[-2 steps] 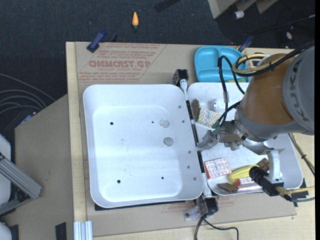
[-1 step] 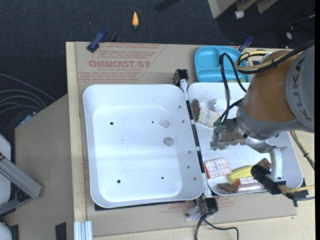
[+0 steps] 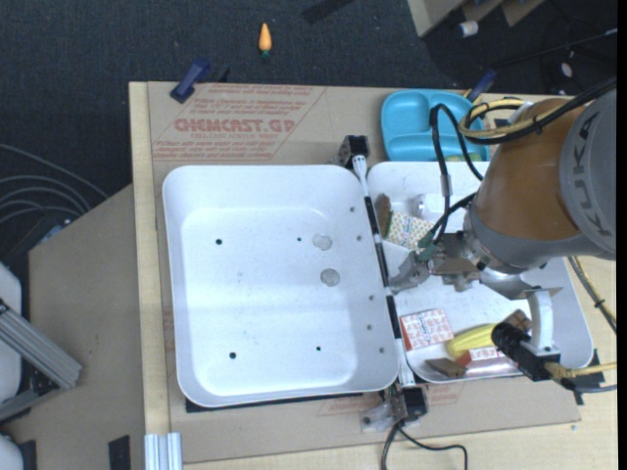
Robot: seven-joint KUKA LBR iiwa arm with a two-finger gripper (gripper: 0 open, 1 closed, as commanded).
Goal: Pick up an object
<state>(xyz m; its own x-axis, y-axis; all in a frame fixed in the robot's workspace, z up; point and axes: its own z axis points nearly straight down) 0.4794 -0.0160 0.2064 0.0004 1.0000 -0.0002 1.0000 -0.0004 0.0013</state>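
Gripper [image 3: 423,262] low in right bin [image 3: 578,336], hard against the divider wall; grip state cannot tell. Objects crowd that bin: patterned packet [image 3: 409,229], red-and-white carton [image 3: 423,329], yellow bar [image 3: 472,340]. Left bin [image 3: 265,282] smooth white plastic, broad open floor.

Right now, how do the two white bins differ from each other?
The left bin lies in full sight, while the right bin is partly covered by the arm. The left bin holds two small round things on its floor; the right bin holds several items, among them a red-and-white packet and a yellow object. Both are shallow, white, and sit side by side on the bench.
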